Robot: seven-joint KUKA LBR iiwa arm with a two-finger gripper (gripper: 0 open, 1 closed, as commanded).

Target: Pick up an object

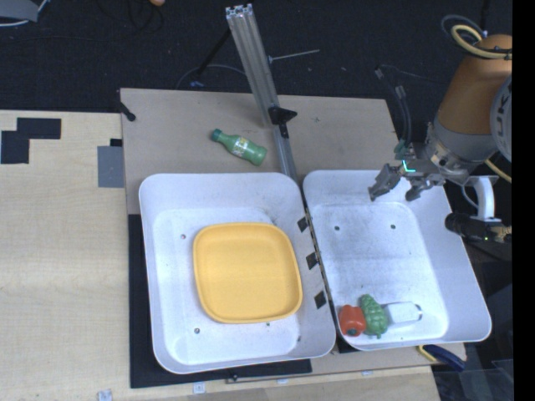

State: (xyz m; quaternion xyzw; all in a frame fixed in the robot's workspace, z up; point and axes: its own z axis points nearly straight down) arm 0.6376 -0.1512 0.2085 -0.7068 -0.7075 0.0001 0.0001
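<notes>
A yellow square plate (247,271) lies flat in the left bin (163,199). In the right bin (451,257), at its near left corner, a red object (352,320), a green knobbly object (375,316) and a white piece (403,312) lie bunched together. My gripper (396,187) hangs over the far edge of the right bin, well away from those objects. Its two dark fingers are spread apart with nothing between them.
A small green bottle (239,146) lies on the bench behind the left bin. A slanted aluminium bar (261,73) rises behind the gap between the bins. Black clips (311,257) join the bins' inner edges.
</notes>
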